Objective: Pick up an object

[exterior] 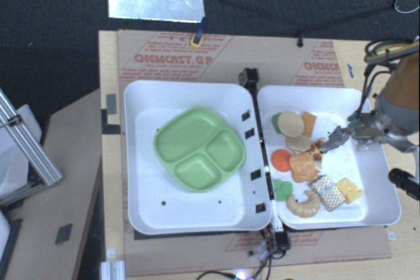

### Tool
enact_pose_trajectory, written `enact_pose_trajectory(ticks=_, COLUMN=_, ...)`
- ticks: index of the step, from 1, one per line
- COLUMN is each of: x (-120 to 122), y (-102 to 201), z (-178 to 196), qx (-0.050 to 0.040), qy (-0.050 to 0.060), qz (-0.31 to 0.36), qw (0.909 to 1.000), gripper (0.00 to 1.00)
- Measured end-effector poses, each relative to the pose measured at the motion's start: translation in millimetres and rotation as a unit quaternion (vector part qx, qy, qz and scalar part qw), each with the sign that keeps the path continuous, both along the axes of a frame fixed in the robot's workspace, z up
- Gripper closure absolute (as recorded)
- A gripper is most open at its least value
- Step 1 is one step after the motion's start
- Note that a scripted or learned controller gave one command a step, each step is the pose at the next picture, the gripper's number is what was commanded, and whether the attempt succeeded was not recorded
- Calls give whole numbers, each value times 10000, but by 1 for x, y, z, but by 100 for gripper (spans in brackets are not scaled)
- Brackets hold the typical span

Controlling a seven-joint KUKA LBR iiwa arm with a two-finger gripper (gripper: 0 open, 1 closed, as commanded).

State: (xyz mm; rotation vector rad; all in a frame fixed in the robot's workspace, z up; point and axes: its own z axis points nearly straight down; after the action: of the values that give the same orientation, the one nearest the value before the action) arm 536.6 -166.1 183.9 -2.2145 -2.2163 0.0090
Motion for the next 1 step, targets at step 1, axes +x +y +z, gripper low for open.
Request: enact_pose_trajectory(ticks=1, x=3, y=0, z=6, qx=-12, qy=-56, qz=13, qw=10000, gripper=0)
